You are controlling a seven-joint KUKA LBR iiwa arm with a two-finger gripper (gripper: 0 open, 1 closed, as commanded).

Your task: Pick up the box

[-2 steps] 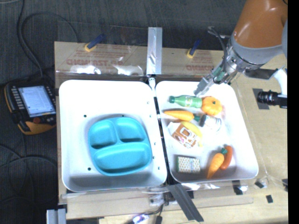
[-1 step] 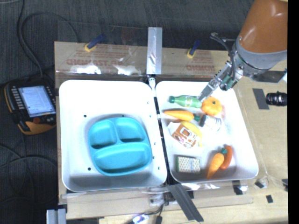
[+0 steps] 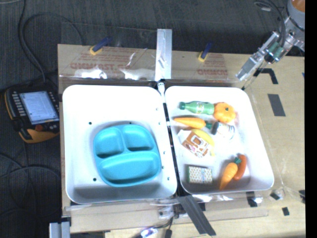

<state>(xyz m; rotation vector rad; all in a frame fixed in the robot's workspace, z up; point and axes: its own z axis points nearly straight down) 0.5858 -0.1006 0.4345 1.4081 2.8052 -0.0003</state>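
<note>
A small flat box (image 3: pixel 199 174) with a greenish speckled face lies near the front of the right bin (image 3: pixel 257 133). An orange-and-white carton (image 3: pixel 195 144) rests tilted in the middle of that bin, partly on a yellow item (image 3: pixel 207 137). My gripper (image 3: pixel 246 72) hangs outside the bin, above the bench just past the bin's far right corner, well away from both boxes. Nothing shows at its tip.
The right bin also holds a green bottle (image 3: pixel 197 106), an orange round fruit (image 3: pixel 225 113), a long orange vegetable (image 3: pixel 189 122) and two carrots (image 3: pixel 233 170) beside the small box. A blue divided plate (image 3: pixel 128 153) lies in the left bin (image 3: pixel 79 128). A handheld pendant (image 3: pixel 32 110) sits far left.
</note>
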